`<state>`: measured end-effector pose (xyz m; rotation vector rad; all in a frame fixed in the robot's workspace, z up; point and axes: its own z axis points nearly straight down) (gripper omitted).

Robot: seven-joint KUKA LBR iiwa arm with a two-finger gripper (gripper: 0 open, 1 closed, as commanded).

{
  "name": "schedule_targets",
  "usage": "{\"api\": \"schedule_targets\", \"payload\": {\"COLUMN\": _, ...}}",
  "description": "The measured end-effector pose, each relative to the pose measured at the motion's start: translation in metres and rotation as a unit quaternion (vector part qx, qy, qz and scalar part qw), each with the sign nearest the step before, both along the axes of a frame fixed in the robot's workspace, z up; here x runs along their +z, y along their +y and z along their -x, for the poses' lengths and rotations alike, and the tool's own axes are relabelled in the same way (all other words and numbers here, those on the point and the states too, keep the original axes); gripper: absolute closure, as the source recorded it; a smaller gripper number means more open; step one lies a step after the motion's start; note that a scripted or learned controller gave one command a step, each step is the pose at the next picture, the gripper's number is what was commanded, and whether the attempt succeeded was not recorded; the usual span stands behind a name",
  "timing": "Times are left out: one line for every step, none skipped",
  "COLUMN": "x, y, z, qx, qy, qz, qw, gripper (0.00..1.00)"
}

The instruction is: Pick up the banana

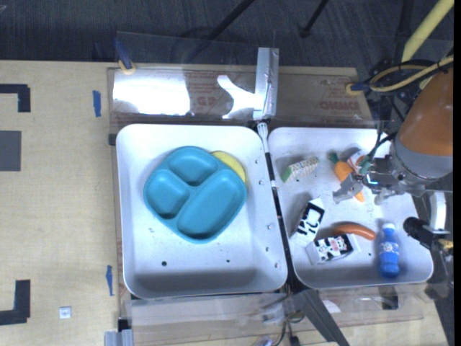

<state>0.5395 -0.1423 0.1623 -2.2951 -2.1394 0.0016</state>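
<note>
Camera view: grey two-finger gripper (358, 182) over right white bin (421, 274).
Finger spread: cannot tell. Yellow banana (232, 163) lies in left white bin (137, 193), behind blue sectioned plastic plate (194, 192).

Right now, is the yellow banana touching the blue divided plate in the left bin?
Cannot tell. In the camera view the blue plate covers most of the banana; their edges meet with no gap visible, but overlap may hide one.
</note>
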Motion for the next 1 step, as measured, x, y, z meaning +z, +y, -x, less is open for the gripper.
{"api": "schedule_targets", "payload": {"x": 0.0966, "y": -0.0119, "z": -0.0632, "qx": 0.014, "qy": -0.003, "qz": 0.0020, "qw": 0.9999, "gripper": 0.00}}
